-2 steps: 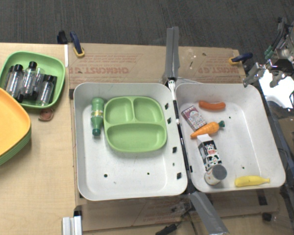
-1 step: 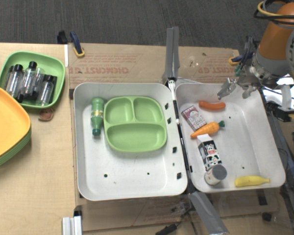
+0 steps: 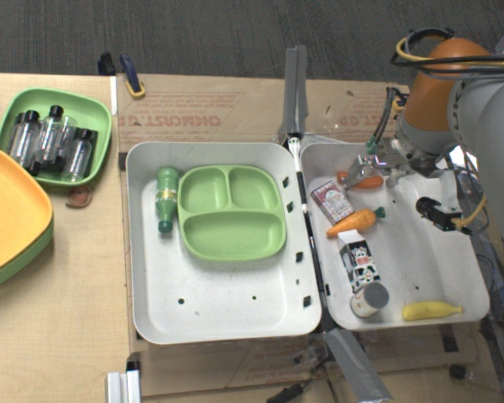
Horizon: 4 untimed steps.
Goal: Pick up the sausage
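Observation:
The sausage (image 3: 371,183), a short orange-red piece, lies at the far left of the right bin (image 3: 420,263). My gripper (image 3: 368,170) is directly over its middle and hides part of it. Only the two ends of the sausage stick out on either side of the gripper. The arm comes in from the right, with its orange band (image 3: 433,91) above the bin's far edge.
The right bin also holds a pink packet (image 3: 329,198), a carrot (image 3: 354,221), a black-and-white carton (image 3: 358,263), a small can (image 3: 370,299) and a banana (image 3: 431,311). The left bin (image 3: 151,300) holds a green divided plate (image 3: 232,211) and a green bottle (image 3: 165,197).

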Motion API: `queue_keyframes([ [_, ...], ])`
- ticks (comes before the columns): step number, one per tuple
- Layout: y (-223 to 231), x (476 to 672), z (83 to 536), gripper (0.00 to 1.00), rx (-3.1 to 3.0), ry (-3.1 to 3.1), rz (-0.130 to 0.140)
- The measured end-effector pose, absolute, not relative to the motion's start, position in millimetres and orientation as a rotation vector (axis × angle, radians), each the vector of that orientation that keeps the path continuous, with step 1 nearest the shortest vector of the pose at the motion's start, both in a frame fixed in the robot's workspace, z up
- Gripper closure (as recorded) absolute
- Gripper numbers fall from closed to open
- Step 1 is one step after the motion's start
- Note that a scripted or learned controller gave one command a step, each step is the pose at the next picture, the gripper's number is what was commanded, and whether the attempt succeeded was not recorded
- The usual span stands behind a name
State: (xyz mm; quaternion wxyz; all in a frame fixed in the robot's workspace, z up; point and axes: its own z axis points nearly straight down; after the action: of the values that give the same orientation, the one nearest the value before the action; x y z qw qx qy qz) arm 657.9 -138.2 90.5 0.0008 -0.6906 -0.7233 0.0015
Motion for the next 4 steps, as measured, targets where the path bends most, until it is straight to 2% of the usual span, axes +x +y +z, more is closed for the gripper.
queue_keyframes([
  [1, -96.6, 659.1, 92.6, 0.00, -1.986, -2.437, 0.000],
  [2, -99.9, 657.7, 101.7, 1.00, -1.988, -2.432, 0.009],
  [3, -141.5, 620.9, 91.9, 1.00, -1.789, -2.583, 0.000],
  [4, -108.6, 597.1, 91.5, 1.00, -2.035, -2.392, 0.001],
])
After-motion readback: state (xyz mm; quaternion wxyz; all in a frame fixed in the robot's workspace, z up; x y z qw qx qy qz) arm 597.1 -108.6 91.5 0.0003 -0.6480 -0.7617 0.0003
